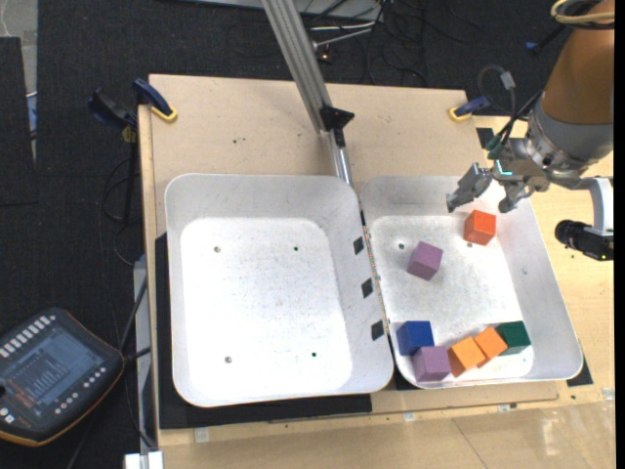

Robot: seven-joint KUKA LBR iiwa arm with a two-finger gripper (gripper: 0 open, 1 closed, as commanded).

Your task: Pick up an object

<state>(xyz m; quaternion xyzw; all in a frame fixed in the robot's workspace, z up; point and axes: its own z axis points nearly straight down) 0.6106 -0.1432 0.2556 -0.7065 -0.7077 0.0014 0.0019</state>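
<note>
Gripper parked right over the orange cube, nothing grabbed yet

The gripper (pixel 485 199) hangs at the back of the right bin (pixel 547 291) with its fingers spread wide and nothing between them. The orange cube (pixel 479 227) sits just below the tips, looks like it's still resting on the bin floor — hard to be sure from this slanted angle. My worry: the cube is turned a bit, so if the fingers drop off-centre one tip could land on top or nudge it toward the purple cube (pixel 425 260) nearby — then they close on air.
</note>
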